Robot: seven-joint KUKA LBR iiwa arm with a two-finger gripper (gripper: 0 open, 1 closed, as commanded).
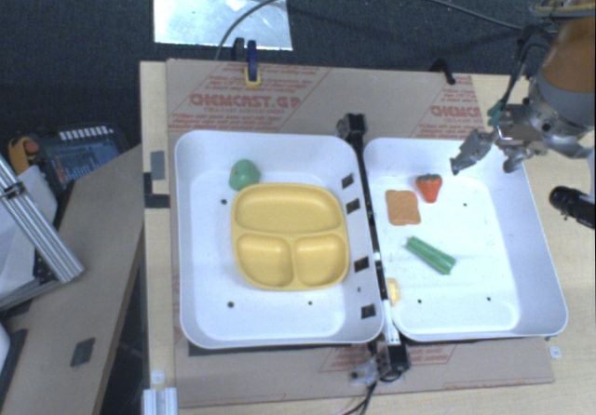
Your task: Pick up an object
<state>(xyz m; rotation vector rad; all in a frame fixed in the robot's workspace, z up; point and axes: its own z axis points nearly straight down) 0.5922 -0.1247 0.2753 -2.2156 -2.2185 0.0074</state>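
The right bin (521,246) holds a small red object with a green top (428,186), a flat orange piece (402,207) and a green stick (431,255). A small yellow piece (393,290) lies at this bin's left wall. My gripper (489,160) hangs over the bin's far right part, to the right of and a little beyond the red object. Its two fingers (463,158) stand apart, open, with nothing between them.
The left bin (200,218) holds a yellow three-compartment tray (287,234) and a green round object (245,173) beyond it. A black divider (363,218) runs between the bins. Cables cross the bench at the back.
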